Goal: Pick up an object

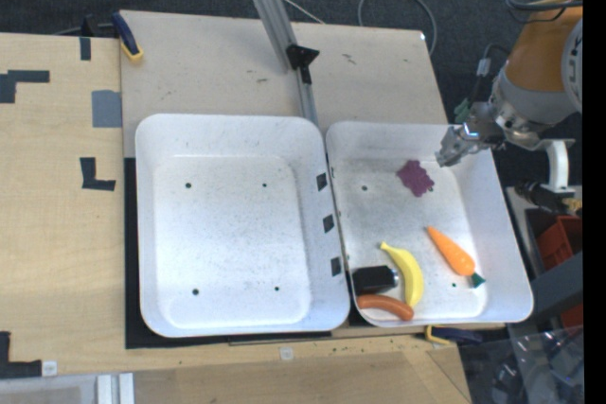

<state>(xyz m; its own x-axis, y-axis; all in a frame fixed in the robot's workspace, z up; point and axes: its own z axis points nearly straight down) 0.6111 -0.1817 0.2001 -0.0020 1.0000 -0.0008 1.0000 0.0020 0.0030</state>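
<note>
The gripper [453, 149], its grip state impossible to tell, hovers just right of the purple toy [415, 177] in the right bin [502, 232]; it should centre over that toy before descending squarely.

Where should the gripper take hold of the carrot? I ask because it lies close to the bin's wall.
Grip the carrot across its orange body near the middle, coming straight down from above. It lies flat and slanted in the right bin, thick enough there, apart from the banana. Probably set the fingers across its length. The gripper hangs nearby.
</note>
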